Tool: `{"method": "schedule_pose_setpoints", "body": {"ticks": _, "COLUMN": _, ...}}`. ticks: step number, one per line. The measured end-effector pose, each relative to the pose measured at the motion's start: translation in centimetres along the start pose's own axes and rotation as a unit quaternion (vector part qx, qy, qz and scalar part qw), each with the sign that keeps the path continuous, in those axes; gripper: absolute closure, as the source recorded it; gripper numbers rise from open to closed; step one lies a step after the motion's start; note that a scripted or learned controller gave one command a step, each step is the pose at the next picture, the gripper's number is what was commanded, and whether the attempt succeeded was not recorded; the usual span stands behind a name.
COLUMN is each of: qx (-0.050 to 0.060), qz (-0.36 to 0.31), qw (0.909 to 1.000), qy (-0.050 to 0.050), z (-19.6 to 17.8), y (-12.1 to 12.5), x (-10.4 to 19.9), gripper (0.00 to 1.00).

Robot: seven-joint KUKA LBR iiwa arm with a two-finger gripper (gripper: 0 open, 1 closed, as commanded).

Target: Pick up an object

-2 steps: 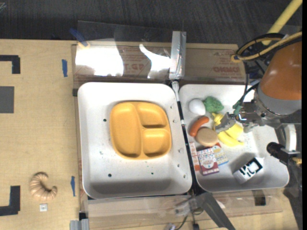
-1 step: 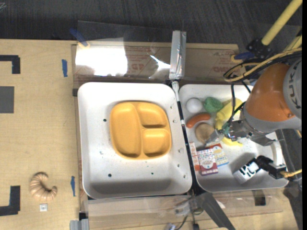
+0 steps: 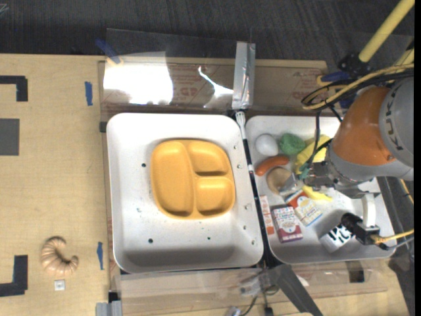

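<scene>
The right bin (image 3: 368, 252) holds several small objects: a white egg (image 3: 266, 143), a green leafy item (image 3: 292, 142), an orange sausage-like piece (image 3: 270, 165), a brownish lump (image 3: 278, 178), a yellow piece (image 3: 317, 193), two small printed cartons (image 3: 286, 221) (image 3: 306, 210), and a black-and-white item (image 3: 338, 234). My gripper (image 3: 313, 176) reaches low into this bin from the right, over the yellow piece and next to the brownish lump. The arm's grey body and orange band (image 3: 362, 133) cover the bin's right half.
The left bin (image 3: 125, 196) carries a yellow divided plate (image 3: 193, 178). A croissant-like toy (image 3: 59, 255) lies on the cardboard bench at lower left. Cables and a yellow pole (image 3: 388, 22) sit at upper right. A taped ridge (image 3: 253, 196) separates the bins.
</scene>
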State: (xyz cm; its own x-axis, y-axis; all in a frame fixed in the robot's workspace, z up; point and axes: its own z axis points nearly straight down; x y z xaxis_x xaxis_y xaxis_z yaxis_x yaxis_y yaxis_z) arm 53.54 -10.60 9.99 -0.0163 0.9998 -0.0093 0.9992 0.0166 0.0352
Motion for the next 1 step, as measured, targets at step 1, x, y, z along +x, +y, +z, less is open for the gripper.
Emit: {"method": "schedule_pose_setpoints", "body": {"ticks": 1, "qx": 0.0, "qz": 0.0, "qw": 1.0, "qy": -0.001, "z": -0.92, "y": 0.03, "x": -0.08, "gripper": 1.0}}
